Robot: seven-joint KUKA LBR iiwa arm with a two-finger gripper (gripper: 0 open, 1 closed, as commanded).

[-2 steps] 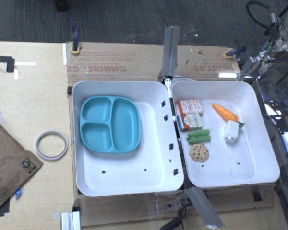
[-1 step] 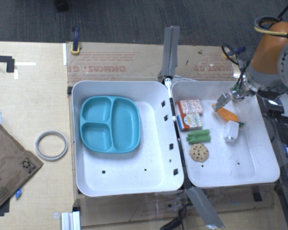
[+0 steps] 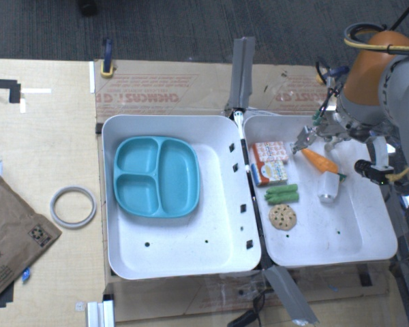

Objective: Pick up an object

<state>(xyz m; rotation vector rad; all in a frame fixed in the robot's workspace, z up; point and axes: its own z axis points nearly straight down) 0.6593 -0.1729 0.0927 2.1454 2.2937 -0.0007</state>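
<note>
A gripper (image 3: 307,140) on a grey arm with an orange band hangs over the far part of the right bin (image 3: 368,247); whether it is wide or narrow cannot be told. Just beside it lies an orange carrot (image 3: 320,161) with a green tip, slanted. Nearby sit a small box (image 3: 269,162) with unreadable print, green pea pods (image 3: 282,195), a cookie (image 3: 282,217) and a clear cup (image 3: 328,186). The left bin (image 3: 123,251) holds a blue divided plate (image 3: 156,176). The right bin's near half lies open.
</note>
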